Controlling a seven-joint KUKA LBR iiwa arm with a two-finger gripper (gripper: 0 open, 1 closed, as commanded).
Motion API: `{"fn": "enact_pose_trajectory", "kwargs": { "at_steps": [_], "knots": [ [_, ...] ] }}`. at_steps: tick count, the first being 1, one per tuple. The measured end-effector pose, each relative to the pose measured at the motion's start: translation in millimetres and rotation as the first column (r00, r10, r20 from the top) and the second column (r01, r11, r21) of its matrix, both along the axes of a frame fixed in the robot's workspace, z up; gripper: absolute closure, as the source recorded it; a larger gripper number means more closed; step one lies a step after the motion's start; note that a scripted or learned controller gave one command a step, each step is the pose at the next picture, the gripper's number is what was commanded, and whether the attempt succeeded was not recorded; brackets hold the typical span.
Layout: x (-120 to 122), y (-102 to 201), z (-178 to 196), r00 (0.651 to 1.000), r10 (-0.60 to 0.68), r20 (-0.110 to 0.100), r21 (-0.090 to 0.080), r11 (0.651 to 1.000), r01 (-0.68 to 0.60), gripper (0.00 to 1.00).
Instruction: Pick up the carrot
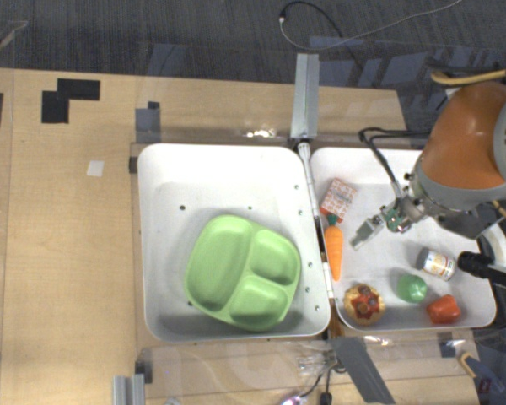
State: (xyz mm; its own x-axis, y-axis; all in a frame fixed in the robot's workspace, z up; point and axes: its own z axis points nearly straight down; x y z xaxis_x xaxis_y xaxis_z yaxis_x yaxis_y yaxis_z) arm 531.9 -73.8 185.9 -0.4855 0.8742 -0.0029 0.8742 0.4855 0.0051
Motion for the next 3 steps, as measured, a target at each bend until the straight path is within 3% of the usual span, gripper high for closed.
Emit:
{"fn": "enact_pose_trajectory", "kwargs": {
  "at_steps": [1,2,3],
  "knots": [
    [-28,7,86,0.997,0.08,0.003,-0.001,0.997,-0.08,0.0],
    [-21,48,-2,0.941,0.338,-0.002,0.0,0.941,-0.338,0.0],
    [-41,-28,33,0.926,0.378,0.002,-0.005,0.926,-0.378,0.0]
  ]
}}
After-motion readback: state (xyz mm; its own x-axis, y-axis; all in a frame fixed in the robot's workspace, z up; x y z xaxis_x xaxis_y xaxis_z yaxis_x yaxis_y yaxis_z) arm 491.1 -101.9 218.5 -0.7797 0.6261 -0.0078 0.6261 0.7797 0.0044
